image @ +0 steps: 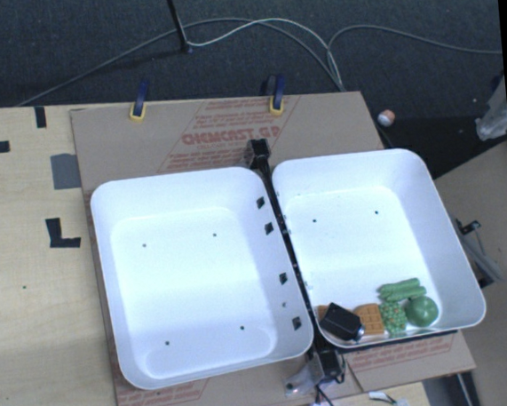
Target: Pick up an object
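Observation:
Several small objects lie in a row along the near edge of the right bin (pixel 411 173): a black block (pixel 341 321), an orange waffle-like piece (pixel 368 317), a green bumpy piece (pixel 393 317), a round green ball (pixel 422 311) and a long green pod (pixel 399 290) just behind them. A small orange bit (pixel 322 312) peeks out left of the black block.
The left bin (pixel 111 202) stands beside the right one, joined by black clips (pixel 272 227) along the shared edge. Both rest on a cardboard sheet (pixel 220 129) clamped at the back. Cables run across the dark floor behind.

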Robot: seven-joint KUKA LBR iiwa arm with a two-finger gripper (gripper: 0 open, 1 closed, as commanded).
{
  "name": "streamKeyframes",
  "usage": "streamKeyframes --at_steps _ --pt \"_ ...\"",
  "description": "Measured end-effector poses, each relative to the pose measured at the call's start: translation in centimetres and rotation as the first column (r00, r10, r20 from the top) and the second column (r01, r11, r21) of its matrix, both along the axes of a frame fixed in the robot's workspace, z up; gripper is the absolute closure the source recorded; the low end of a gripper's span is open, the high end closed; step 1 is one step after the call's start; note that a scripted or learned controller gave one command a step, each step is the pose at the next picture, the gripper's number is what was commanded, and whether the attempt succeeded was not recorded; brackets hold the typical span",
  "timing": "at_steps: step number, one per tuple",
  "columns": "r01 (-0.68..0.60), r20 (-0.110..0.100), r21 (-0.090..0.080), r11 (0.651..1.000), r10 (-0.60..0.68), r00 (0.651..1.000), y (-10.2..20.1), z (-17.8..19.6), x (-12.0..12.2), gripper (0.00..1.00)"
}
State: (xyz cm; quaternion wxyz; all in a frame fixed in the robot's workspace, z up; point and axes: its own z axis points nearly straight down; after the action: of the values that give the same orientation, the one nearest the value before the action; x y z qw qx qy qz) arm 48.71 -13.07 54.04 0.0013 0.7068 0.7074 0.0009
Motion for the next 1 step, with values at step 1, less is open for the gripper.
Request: streamKeyframes --at_steps 1 --pt "0.001 -0.003 0.0 1.0 -0.001 1.0 -1.65 -0.15 0.0 1.0"
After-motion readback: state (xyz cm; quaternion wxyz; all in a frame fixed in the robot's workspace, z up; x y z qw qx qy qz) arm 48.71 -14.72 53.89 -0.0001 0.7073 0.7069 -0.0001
